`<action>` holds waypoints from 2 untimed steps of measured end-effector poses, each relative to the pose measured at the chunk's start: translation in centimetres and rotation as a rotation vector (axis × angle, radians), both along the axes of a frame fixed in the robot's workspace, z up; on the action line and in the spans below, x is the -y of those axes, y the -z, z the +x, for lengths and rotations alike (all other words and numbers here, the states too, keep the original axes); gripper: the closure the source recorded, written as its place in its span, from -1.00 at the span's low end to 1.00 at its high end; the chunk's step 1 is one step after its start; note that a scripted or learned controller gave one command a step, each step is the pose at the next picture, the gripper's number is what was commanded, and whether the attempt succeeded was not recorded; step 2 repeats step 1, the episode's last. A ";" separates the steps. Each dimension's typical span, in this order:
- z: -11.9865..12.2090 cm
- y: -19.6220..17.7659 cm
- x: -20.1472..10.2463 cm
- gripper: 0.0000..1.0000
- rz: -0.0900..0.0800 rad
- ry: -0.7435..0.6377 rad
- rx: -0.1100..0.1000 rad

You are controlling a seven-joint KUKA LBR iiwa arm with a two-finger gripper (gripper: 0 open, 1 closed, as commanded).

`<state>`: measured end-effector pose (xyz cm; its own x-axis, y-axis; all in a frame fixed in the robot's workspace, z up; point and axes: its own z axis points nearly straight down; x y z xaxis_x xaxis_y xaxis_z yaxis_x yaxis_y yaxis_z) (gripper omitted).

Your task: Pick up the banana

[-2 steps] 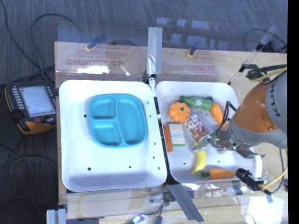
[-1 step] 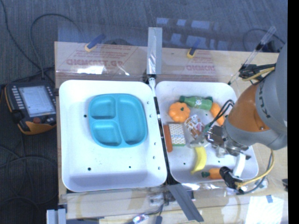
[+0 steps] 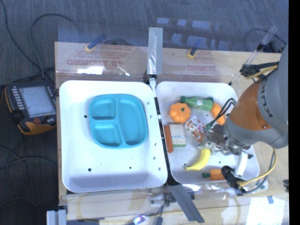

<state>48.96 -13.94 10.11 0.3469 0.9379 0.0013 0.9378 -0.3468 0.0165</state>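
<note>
Banana [image 3: 200,160] lies in the right bin [image 3: 187,89], likely light, stiff, smooth plastic; take its curved middle. Whether the gripper [image 3: 216,146] is parted, I cannot tell.

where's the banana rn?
In the right bin, front half: the banana lies just left of the gripper, below the snack packet and above the small carrot.

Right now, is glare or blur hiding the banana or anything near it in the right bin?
Camera view: the banana is sharp and evenly lit, its yellow clear against the right bin. Camera view: bright glare washes the clear sheeting behind the bins and the bin's white floor nearly blows out. Camera view: the arm is soft-edged, and it overhangs the bin's right side.
</note>
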 end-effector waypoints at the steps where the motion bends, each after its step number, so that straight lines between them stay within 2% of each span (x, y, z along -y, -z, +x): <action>1: -0.6 -12.0 -4.2 1.00 0.002 0.059 -0.020; 2: -0.6 -12.0 -4.2 1.00 0.002 0.059 -0.020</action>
